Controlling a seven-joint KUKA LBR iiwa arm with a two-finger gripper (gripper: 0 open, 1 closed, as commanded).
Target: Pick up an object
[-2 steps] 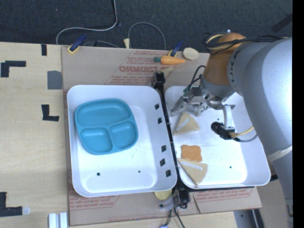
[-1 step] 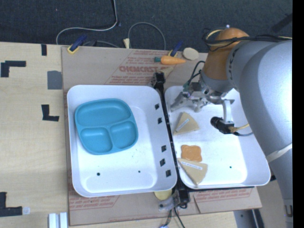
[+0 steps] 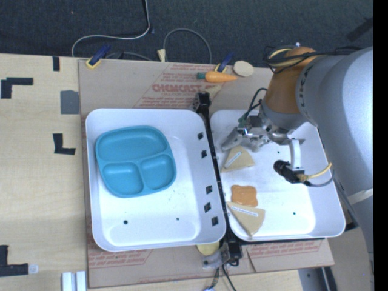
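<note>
The grey arm (image 3: 339,108) reaches in from three o'clock over the right bin (image 3: 303,223), while the left bin (image 3: 103,223) holds a blue divided plate (image 3: 136,160). Its gripper (image 3: 237,139) hangs at the right bin's ten o'clock corner near the divider, fingers spread and grasping nothing. A tan wedge (image 3: 239,160) lies just below the fingertips, with an orange slice (image 3: 244,194) and another wedge (image 3: 250,218) toward six o'clock; bare floor lies at four o'clock.
</note>
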